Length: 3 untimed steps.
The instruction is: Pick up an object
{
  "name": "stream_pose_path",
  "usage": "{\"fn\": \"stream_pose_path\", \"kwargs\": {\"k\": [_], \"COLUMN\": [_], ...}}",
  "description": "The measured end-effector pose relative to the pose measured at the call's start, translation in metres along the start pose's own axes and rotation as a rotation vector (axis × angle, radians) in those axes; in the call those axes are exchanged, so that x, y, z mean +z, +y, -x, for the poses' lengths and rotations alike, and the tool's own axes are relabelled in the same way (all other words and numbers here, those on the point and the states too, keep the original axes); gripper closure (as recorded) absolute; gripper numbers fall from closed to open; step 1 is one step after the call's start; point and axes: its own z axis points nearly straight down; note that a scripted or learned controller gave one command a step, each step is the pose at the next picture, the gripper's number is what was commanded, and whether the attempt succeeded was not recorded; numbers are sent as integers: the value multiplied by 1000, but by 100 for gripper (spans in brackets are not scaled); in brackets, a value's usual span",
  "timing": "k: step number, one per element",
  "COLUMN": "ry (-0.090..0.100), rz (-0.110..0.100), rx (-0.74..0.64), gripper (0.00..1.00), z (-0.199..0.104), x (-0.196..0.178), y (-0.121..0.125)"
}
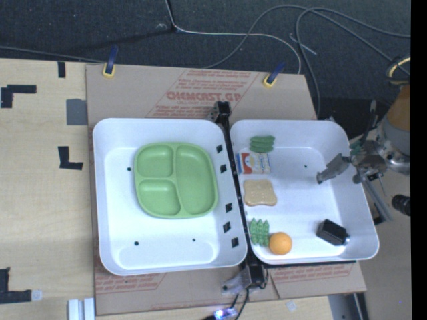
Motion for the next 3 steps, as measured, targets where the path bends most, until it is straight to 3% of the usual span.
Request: {"fn": "stream_pose_path", "kwargs": {"k": [1, 3], "ry": [-3, -3], "rz": [12, 8], "rx": [-4, -4], "gripper": [0, 0], "z": [0, -6], "x": [-7, 81], "y": [3, 5]}}
